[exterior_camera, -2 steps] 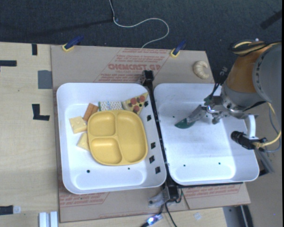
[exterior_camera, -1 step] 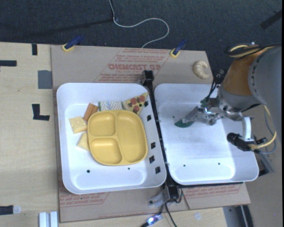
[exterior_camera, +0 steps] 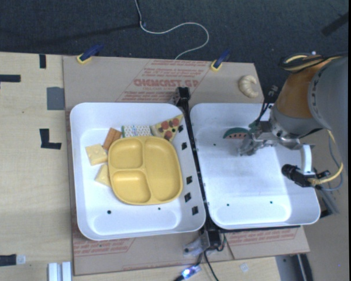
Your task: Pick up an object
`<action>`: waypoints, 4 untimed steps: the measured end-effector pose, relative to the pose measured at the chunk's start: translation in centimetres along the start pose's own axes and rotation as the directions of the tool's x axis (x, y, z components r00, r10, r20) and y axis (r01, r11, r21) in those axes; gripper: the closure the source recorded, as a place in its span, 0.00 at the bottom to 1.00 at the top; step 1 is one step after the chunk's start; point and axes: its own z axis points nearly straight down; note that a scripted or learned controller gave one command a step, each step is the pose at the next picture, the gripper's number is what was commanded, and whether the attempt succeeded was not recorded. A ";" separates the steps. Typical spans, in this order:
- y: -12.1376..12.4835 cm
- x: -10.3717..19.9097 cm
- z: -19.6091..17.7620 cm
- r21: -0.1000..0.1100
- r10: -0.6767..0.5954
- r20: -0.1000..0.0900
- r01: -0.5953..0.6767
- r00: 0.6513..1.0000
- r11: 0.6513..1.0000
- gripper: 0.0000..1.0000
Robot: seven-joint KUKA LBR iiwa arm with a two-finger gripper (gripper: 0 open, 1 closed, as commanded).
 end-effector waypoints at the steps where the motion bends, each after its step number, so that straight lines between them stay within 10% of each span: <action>1: 1.1 -0.3 -5.5 -0.002 0.001 0.000 -0.001 1.000 1.000 1.00; 3: 0.9 -0.9 -12.9 0.002 0.002 -0.002 -0.002 1.000 1.000 1.00; 4: -0.5 5.0 -13.5 0.004 -0.002 -0.002 0.002 1.000 1.000 1.00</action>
